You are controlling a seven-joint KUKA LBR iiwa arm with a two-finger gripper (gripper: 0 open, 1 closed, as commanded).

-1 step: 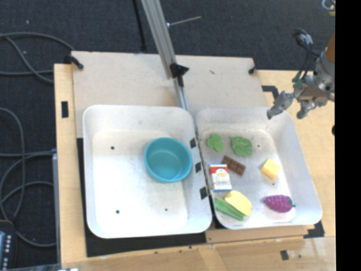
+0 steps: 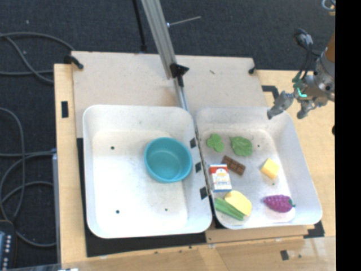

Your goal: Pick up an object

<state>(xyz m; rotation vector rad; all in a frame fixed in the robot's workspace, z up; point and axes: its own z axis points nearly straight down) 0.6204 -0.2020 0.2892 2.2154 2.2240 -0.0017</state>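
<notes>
From the camera above the bench, my gripper [image 2: 290, 106] hangs over the far right corner of the right bin [image 2: 304, 168], its two fingers spread apart with nothing between them. Taking the small carton [image 2: 220, 178] as landmark: the chocolate bar [image 2: 233, 165] lies just beyond it, two green leafy pieces [image 2: 215, 143] [image 2: 241, 146] farther back, the corn cob [image 2: 235, 204] just in front, the cheese wedge [image 2: 270, 169] to its right, the purple grapes [image 2: 278, 203] front-right. The blue bowl [image 2: 167, 160] sits left, in the left bin [image 2: 113, 208].
</notes>
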